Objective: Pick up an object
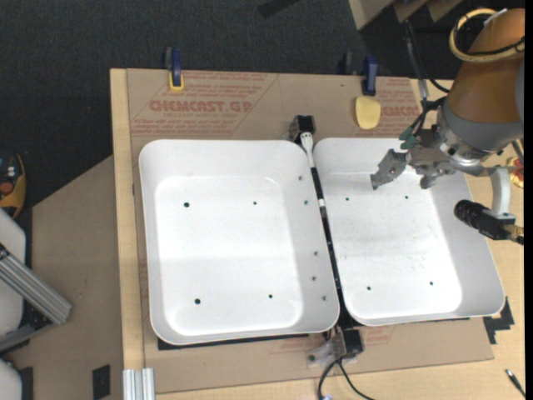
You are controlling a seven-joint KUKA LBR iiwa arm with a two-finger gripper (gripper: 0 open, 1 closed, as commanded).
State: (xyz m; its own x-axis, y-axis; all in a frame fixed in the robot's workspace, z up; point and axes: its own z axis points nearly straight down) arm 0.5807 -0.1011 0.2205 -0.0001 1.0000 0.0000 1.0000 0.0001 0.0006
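Although both shallow white plastic bins look bare, the grey two-finger gripper (405, 172) hangs over the right bin (433, 265) toward its 12 o'clock wall, fingers spread fairly wide with nothing between them. A small pale-yellow rounded object (367, 112) lies on the brown cardboard bench top (250, 98) beyond that wall, at the gripper's 11 o'clock, probably outside the intended picking area. The left bin (166, 223) adjoins it.
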